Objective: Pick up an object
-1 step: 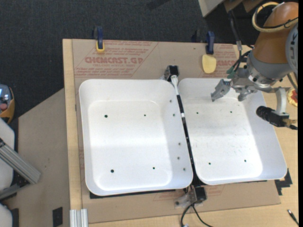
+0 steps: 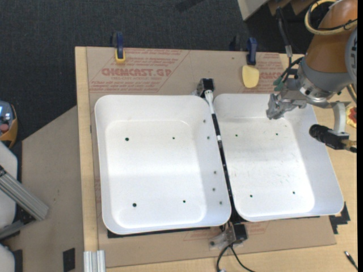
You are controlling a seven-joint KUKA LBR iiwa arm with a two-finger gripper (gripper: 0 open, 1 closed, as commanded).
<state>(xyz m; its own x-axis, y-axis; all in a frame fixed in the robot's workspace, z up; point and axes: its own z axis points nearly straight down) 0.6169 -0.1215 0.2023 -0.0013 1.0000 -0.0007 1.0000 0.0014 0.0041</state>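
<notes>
My gripper (image 2: 275,110) hangs over the back part of the right bin (image 2: 317,169), near its far rim. The grey arm with its orange band (image 2: 334,35) comes in from the upper right. A small pale yellow object (image 2: 250,76) lies on the brown board behind the right bin, outside it, to the left of and beyond the gripper. Nothing shows in the gripper's grasp.
The left bin (image 2: 108,169) sits beside the right one, with a black strip (image 2: 218,143) along their shared edge. Blue clamps (image 2: 118,41) (image 2: 251,45) hold the board's back edge. A black part (image 2: 328,136) sticks in over the right bin's right rim.
</notes>
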